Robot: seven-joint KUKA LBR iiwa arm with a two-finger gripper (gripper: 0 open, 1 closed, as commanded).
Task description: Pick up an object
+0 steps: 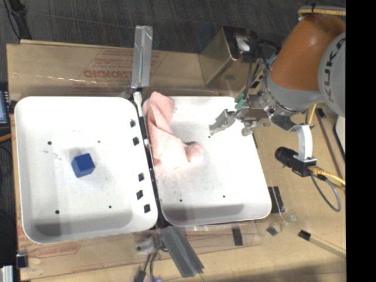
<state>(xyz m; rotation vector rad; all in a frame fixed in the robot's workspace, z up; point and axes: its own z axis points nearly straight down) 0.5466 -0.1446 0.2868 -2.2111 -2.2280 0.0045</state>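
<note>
Nearest: 1 grey strip (pixel 183 256) lying slantwise at bench's front edge, just in front of the gap btw the bins. Behind it, 2 shallow white bins side by side, walls touching: left bin (pixel 70 227) and right bin (pixel 218 214). A few small black tabs sit along the shared wall.

Left bin: 1 blue cube (pixel 83 164), left of centre, on the floor, well apart from all walls. Turned a bit off-square to the bin; no long axis to speak of.

Right bin: 1 pink cloth (pixel 164 137), crumpled, against the left wall by the divider. Long axis runs near-to-far along that wall, far end up in the far-left corner. Near end bends rightward toward the bin's middle in a small lump.

1 gripper (pixel 218 124) over the far half of the right bin, right of the cloth and apart from it, pointing left toward it. Can't tell whether jaws are open or closed. Grey arm w/ orange band (pixel 302 57) comes in from the right, covering the bin's far-right corner.

Farther back: cardboard sheet (pixel 64 69) under the bins, 1 grey upright post (pixel 143 49) at the divider's far end, 1 tan box (pixel 218 60) right of it.
</note>
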